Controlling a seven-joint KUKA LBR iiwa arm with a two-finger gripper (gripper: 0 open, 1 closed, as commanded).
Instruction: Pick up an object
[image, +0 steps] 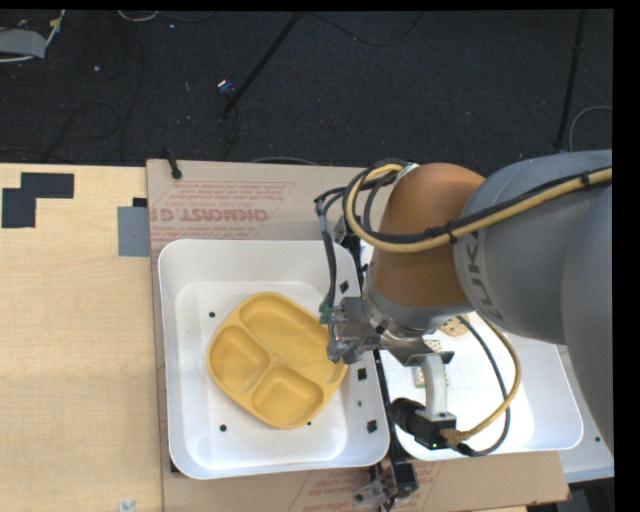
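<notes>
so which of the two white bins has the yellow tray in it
The left bin. The yellow divided tray lies on its floor, with the gripper at the tray's right edge; the right bin lies under the arm.

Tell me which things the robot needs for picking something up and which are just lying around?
For the job:
yellow divided plate
left white bin holding it
gripper at the plate's right edge

Just lying about:
cardboard sheet under the bins
black cables on the dark floor
right white bin
</notes>
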